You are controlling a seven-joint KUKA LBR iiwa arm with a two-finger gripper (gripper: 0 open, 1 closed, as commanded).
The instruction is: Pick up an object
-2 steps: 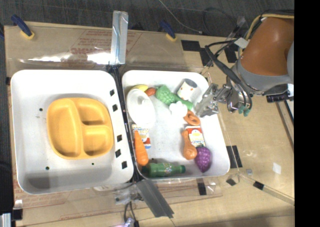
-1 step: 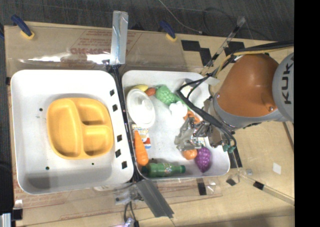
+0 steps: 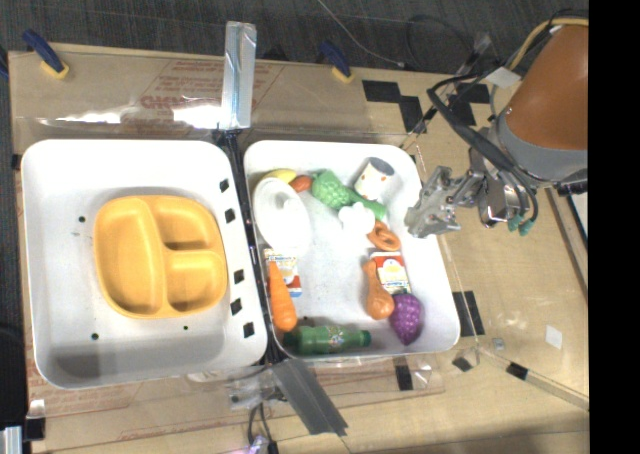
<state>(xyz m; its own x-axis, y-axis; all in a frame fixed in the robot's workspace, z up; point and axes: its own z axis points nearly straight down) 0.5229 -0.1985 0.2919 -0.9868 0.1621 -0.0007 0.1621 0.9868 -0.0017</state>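
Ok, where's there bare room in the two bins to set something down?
Left bin: open floor in a band around the yellow divided tray, widest along the near edge. Right bin: a bare middle patch between the white cup, carrot and bottle. Its back and near ends are crowded.

The grey KUKA arm with its orange band [image 3: 552, 82] comes in from three o'clock, its bulky upper body sitting high at about two o'clock in the camera view. Black cables [image 3: 462, 102] loop off it toward eleven o'clock. Below the orange, a grey wrist section [image 3: 540, 154] narrows down and the arm angles toward nine o'clock. At the tip, the metallic two-finger gripper [image 3: 428, 212] points to eight o'clock, with nothing visible between its fingers. How wide those fingers stand cannot be made out from here.
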